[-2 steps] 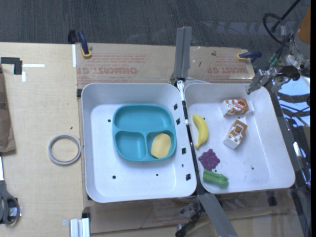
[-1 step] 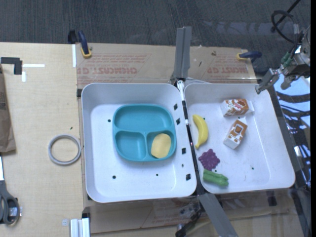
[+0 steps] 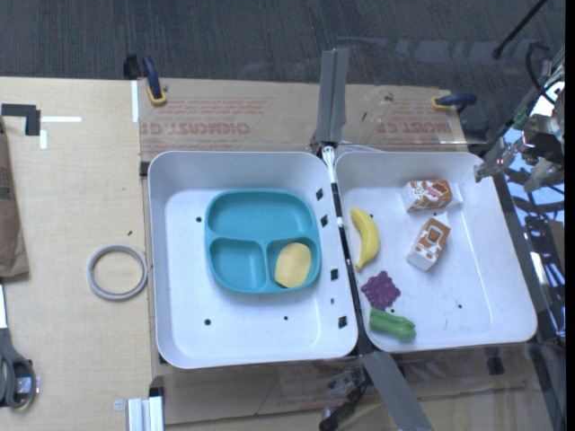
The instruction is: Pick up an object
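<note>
Your gripper (image 3: pixel 519 151) sits far to the right of the banana (image 3: pixel 364 237) and higher up, at the edge of the right bin (image 3: pixel 490 268). You cannot tell if it is open or closed, and it holds nothing you can see. The banana lies in that bin by its left wall. Right of the banana are two small boxes (image 3: pixel 427 194) (image 3: pixel 429 243). Below it are purple grapes (image 3: pixel 381 287) and a green veggie (image 3: pixel 392 324). Left of the banana, in the other bin (image 3: pixel 180 312), a blue plate (image 3: pixel 243 232) holds a yellow lump (image 3: pixel 293 264).
</note>
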Action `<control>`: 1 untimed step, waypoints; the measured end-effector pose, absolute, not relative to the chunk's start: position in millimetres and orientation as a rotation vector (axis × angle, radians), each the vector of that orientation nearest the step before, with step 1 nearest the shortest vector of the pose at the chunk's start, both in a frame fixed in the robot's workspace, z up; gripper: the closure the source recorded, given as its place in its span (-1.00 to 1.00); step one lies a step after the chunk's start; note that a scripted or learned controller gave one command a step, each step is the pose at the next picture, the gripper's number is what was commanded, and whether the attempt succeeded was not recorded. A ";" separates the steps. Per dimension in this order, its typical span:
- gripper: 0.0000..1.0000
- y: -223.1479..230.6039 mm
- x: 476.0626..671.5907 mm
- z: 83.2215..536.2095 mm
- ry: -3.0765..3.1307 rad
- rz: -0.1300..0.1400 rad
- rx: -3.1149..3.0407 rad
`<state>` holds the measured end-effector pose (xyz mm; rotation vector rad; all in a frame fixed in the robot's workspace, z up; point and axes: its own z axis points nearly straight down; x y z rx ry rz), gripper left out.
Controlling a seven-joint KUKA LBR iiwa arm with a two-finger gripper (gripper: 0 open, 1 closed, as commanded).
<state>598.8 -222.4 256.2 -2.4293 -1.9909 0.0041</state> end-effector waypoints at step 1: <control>-1.00 -181.8 559.7 278.9 -1.741 0.004 -2.613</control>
